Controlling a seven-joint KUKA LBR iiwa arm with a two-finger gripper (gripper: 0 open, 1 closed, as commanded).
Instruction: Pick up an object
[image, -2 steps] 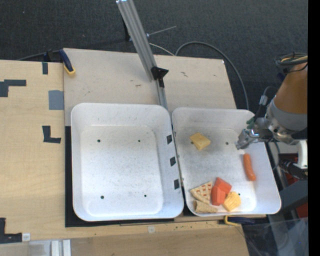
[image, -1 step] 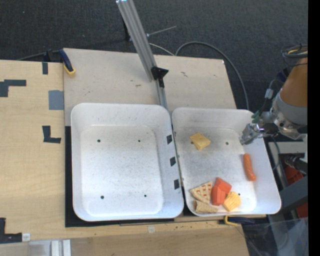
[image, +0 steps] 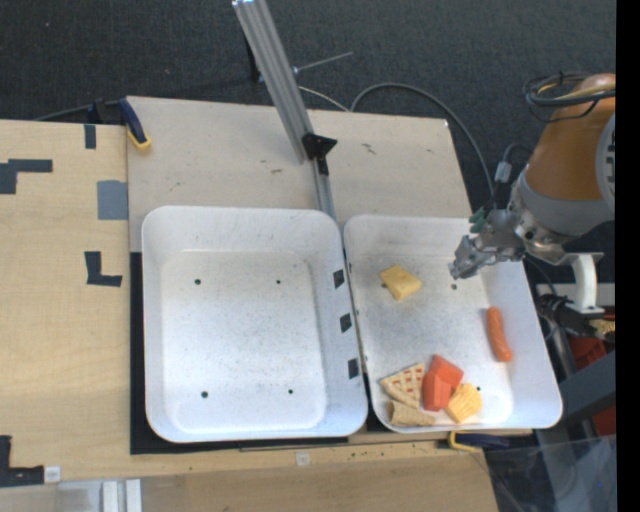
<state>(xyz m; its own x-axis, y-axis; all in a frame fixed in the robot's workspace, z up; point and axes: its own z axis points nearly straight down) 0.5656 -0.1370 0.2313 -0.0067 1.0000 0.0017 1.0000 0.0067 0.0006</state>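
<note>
The right bin (image: 520, 300) holds a pale yellow block (image: 400, 283) near its middle top. A thin orange carrot-like stick (image: 498, 334) lies by the right wall. At the front sit a waffle-patterned piece (image: 404, 384), a red-orange chunk (image: 441, 382), a yellow ridged piece (image: 464, 404) and a tan cracker (image: 410, 415). My gripper (image: 466, 262) hangs over the upper right part of this bin, to the right of the yellow block and apart from it. Nothing shows between its fingers.
The left bin (image: 160, 300) stands beside the right one. A slanted metal rail (image: 285, 90) crosses the bench behind the bins. A blue and yellow clamp (image: 134, 126) sits at the back left. Cables run at the right.
</note>
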